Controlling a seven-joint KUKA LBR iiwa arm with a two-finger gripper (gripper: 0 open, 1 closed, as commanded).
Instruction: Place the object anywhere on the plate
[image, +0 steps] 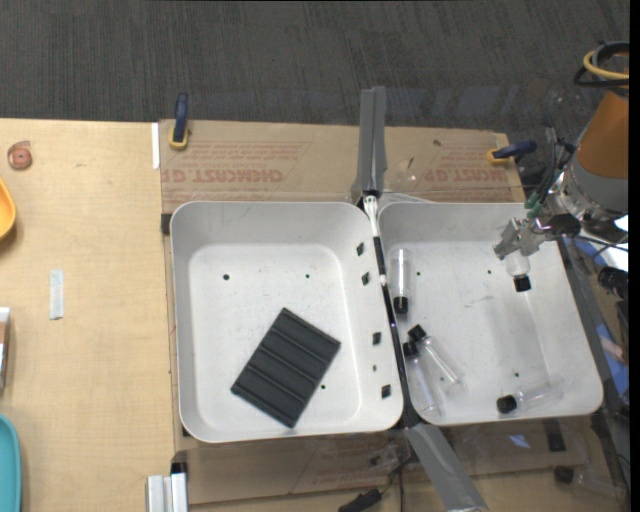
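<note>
- Your gripper (521, 270) hangs over the right bin (560, 400); I cannot tell its state.
- Black plate (287, 366) lies in the left bin (200, 230).
- Three clear tubes lie right: one (398, 280), another (430, 360), a third (525, 398).
- Cardboard (250, 165) reads mirrored "CHEMCOZT".

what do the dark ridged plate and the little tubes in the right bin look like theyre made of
The dark ridged plate looks like matte black plastic or rubber: dull surface, moulded parallel ridges, no glare. The tubes look like clear plastic or glass with black caps: the white right bin shows through their bodies. Which of the two cannot be told from this view.
</note>
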